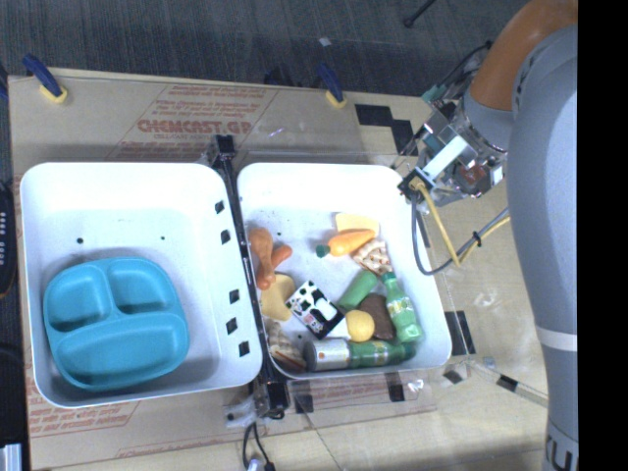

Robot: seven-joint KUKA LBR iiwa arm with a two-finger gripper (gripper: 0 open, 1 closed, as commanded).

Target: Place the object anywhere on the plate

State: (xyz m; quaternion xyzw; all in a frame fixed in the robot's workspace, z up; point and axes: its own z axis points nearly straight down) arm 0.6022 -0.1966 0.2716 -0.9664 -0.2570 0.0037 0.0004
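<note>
The gripper point(439, 170) hung over the right white bin's point(294, 180) far corner, grip state impossible to tell, well apart from the blue sectioned plastic plate point(115, 320), and that jumbled toy-food pile point(339, 302) risked a slipped or doubled grab.

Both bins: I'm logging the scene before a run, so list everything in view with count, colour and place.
Plate: one, blue, divided, left bin.
Toy foods: a jumbled pile, orange, yellow, green, brown, right bin.
Black-and-white block: one, middle of that pile.
Can: one, silver, near edge of right bin.
Clamps: two, blue and yellow, far edge of bench.
Arm: one, grey with orange band, right.
Gripper: one, above right bin's far right corner.
</note>
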